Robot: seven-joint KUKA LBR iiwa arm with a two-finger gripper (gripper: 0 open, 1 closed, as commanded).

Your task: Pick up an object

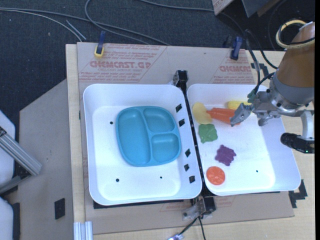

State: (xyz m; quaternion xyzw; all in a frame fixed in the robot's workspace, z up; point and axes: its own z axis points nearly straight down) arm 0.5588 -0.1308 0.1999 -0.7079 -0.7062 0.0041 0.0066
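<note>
My gripper point(250, 118) hangs over the back of the right bin point(280, 149), open, with only bare white floor showing between its fingers. Its left finger point(239, 115) is right at the right end of an orange carrot-shaped piece point(219, 114). A small yellow piece point(233, 105) lies just behind that finger. Left of the carrot rests a larger yellow piece point(201, 113). Nearer the front lie a green piece point(207, 132), a purple piece point(225, 154) and a round orange piece point(215, 175).
The left bin point(100, 134) holds a blue divided plate point(148, 135). A black divider point(187, 129) runs between the bins. The arm with its orange band point(300, 59) comes in from the right, with cables behind it. The right bin's right half is bare floor.
</note>
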